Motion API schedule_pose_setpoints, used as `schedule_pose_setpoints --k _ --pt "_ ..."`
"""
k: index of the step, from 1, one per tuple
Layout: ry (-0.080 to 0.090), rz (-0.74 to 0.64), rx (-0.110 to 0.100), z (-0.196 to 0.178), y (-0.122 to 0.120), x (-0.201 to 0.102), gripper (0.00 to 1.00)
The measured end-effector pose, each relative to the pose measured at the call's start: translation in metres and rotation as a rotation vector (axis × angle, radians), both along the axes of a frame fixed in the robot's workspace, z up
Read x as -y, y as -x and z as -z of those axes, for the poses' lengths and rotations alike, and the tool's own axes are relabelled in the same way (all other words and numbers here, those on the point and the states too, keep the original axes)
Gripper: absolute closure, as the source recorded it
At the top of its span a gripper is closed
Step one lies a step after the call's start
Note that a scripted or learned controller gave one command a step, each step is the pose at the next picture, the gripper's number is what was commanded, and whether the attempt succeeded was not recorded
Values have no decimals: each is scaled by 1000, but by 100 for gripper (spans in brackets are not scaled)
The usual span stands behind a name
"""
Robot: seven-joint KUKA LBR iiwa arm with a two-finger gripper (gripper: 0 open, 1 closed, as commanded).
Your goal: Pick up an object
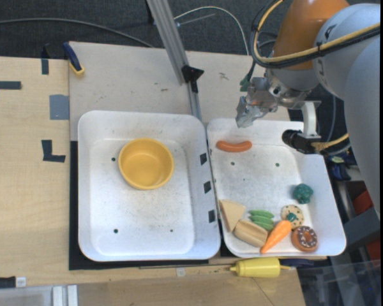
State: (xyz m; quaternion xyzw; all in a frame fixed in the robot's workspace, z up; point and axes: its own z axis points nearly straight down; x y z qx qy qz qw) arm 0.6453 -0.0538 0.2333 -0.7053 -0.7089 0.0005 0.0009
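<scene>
My gripper (246, 120) hangs above the far edge of the right bin (268, 171), its tips close together and nothing between them. Just below it an orange sausage (233, 146) lies near the bin's far left corner. At the near end of the same bin lie a cheese wedge (230, 213), a bread piece (250, 233), a green pea pod (262, 218), a carrot (276, 234), a cookie (292, 214), a chocolate donut (304, 238) and a small broccoli (302, 192). A yellow bowl (145, 163) stands in the left bin (102, 228).
A yellow mustard bottle (258, 268) lies on the bench in front of the right bin. A slanted metal pole (172, 43) rises behind the bins. The grey arm with its orange band (306, 18) fills the upper right.
</scene>
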Motion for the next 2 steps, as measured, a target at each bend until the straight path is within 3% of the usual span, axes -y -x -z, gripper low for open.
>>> schedule_pose_setpoints --k 2 --pt "0 -1 0 9 4 -103 100"
